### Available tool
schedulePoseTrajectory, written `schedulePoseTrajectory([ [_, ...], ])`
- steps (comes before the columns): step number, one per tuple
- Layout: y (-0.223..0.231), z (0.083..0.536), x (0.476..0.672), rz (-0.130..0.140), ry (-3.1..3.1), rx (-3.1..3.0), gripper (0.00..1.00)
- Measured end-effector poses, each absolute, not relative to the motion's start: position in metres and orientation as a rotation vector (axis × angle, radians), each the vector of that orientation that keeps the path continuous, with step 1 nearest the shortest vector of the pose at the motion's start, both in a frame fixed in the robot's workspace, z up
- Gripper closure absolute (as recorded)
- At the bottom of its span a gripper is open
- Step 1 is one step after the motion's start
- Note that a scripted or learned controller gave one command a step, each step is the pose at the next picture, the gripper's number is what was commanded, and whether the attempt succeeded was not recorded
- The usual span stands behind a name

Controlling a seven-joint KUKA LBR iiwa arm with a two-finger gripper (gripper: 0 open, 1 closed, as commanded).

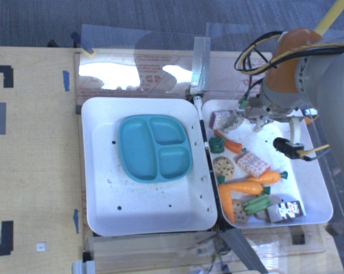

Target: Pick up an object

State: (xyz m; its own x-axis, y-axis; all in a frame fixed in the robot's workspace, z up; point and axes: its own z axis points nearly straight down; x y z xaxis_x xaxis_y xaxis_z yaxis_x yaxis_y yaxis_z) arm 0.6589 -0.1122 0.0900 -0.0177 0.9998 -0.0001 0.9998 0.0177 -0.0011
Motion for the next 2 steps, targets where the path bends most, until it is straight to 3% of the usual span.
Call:
schedulePoseTrajectory([
  [1,-0.101,0.087,0.602,-0.004,-2.277,-2.168,0.00],
  [2,-0.095,0.088,0.571,-0.007,-2.379,-2.058,0.00],
])
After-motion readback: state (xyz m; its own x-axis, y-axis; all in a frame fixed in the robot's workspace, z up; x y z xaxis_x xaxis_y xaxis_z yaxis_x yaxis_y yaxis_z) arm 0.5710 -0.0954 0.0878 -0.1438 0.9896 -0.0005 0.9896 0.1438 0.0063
